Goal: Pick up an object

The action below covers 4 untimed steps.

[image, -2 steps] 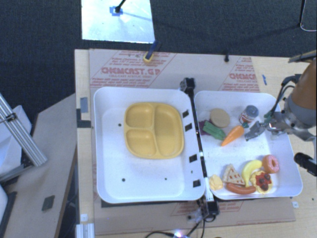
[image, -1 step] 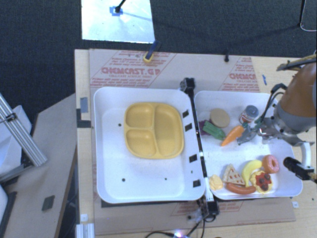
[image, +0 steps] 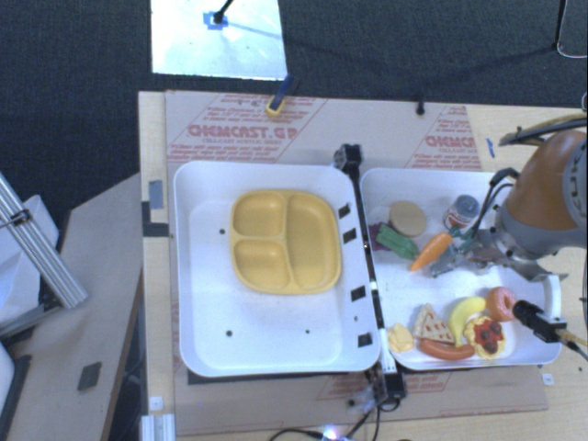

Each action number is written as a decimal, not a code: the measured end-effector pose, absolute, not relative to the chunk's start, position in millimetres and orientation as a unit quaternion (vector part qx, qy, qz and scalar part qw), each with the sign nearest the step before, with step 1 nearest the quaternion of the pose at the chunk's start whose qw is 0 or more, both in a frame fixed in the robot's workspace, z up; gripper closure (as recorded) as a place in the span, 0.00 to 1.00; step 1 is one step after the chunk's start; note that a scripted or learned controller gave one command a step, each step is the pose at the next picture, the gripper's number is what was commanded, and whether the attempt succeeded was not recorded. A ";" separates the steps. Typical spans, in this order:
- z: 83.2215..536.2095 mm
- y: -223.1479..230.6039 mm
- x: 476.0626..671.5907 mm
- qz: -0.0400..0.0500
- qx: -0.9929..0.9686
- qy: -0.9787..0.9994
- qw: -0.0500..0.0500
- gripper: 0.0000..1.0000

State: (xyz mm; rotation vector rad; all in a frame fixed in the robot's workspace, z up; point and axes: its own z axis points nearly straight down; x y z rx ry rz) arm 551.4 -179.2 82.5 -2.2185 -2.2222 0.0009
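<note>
The carrot (image: 430, 252) lies in the right bin (image: 542, 364), touching the tool (image: 452, 257); can't tell the tool's state. Looks like light, hard, slick plastic, so I'd grab it mid-body across the width. Green thing (image: 397, 242) sits just left.

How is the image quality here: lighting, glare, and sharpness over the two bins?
Camera view: lighting is even and soft; the left bin around the yellow plate is bright, near washed out; the metal sheet at the top shows glare; the toy food in the right bin is soft, and the end effector is slightly blurred.
</note>
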 end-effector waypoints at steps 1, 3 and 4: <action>95.4 -179.8 553.1 -0.001 -0.706 -0.708 -0.002 1.00; 206.6 -165.6 544.9 -0.002 -0.705 -0.709 -0.003 1.00; 225.6 -165.6 546.2 -0.001 -0.705 -0.709 -0.002 1.00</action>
